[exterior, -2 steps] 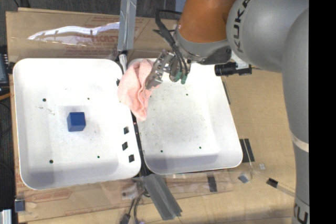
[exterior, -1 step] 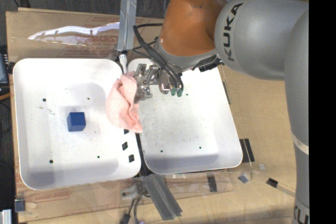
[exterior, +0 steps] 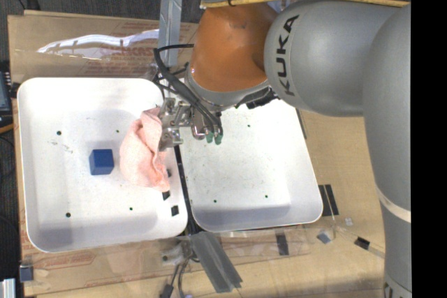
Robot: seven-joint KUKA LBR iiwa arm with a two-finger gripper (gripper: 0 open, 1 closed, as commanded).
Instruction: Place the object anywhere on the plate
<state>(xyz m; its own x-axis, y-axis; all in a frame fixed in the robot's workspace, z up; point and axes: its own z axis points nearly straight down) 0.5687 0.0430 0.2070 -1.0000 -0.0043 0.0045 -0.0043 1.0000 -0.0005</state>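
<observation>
A small blue cube (exterior: 102, 161) sits left of centre in the left bin (exterior: 42, 220). Right of it, a crumpled pink cloth (exterior: 145, 153) lies against that bin's right wall. At frame centre, the gripper (exterior: 209, 135) hangs over the right bin (exterior: 293, 202), green-tipped fingers (exterior: 218, 139) together, clamped on nothing.

- Bins (exterior: 42, 150): plain white, few dark specks.
- Cube (exterior: 102, 161) in left bin: solid blue.
- Crumpled cloth (exterior: 143, 153), right of cube: pale pink.
- Arm (exterior: 335, 59): grey, orange band (exterior: 227, 45), black "KUKA" lettering.
- Fingertips (exterior: 218, 139): green.
- Bench (exterior: 91, 45): brown cardboard.
</observation>
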